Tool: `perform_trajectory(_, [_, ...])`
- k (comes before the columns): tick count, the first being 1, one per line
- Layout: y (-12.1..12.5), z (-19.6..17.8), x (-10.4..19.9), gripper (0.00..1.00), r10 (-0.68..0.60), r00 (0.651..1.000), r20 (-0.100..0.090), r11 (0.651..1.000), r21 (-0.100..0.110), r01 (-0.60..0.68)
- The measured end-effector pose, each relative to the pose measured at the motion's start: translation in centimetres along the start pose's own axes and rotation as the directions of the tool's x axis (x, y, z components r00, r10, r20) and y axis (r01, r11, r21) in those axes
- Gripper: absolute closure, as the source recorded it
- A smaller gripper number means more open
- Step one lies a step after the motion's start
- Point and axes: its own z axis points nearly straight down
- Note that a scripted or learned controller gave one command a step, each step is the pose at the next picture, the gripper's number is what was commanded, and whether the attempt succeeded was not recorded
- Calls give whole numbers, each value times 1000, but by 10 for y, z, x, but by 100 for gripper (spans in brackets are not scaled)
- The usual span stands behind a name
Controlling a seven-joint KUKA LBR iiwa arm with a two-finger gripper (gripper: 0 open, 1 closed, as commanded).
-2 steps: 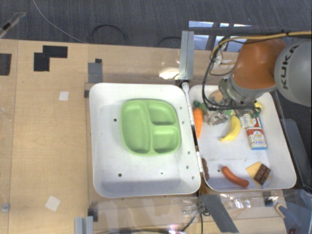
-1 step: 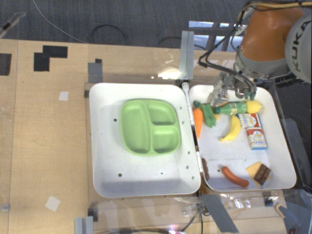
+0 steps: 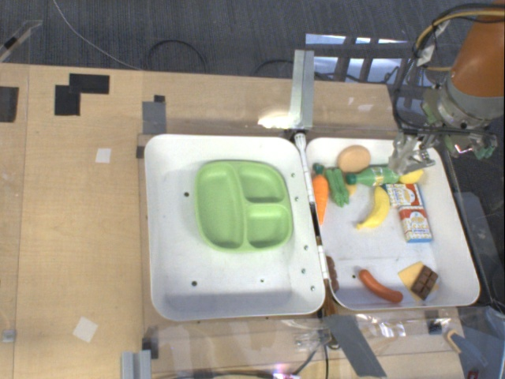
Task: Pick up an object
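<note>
over the right bin's [image 3: 465, 279] far edge the gripper [image 3: 410, 158] hangs by the green bottle [image 3: 371, 177] and yellow banana [image 3: 377, 209]; whether it grips anything i cannot tell. the left bin [image 3: 170, 287] holds a green divided plate [image 3: 241, 204].

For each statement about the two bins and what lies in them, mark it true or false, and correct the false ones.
1. The green divided plate lies in the left bin. True.
2. The banana lies in the left bin. False: it lies in the right bin.
3. The sausage lies near the right bin's front edge. True.
4. The carrot lies along the right bin's right wall. False: it lies by the left wall.
5. The hand hangs over the right bin's far end. True.
</note>
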Motion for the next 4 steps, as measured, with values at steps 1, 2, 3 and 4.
perform_trajectory(1, [3, 0, -2, 0, -5, 1000, 0, 1000, -2, 5])
perform_trajectory(2, [-22, 129, 64, 0, -26, 1000, -12, 1000, -10, 26])
perform_trajectory(3, [-20, 141, 104, 0, -39, 999, 2, 999, 0, 39])
perform_trajectory(4, [79, 140, 52, 0, -181, 983, 7, 983, -2, 181])
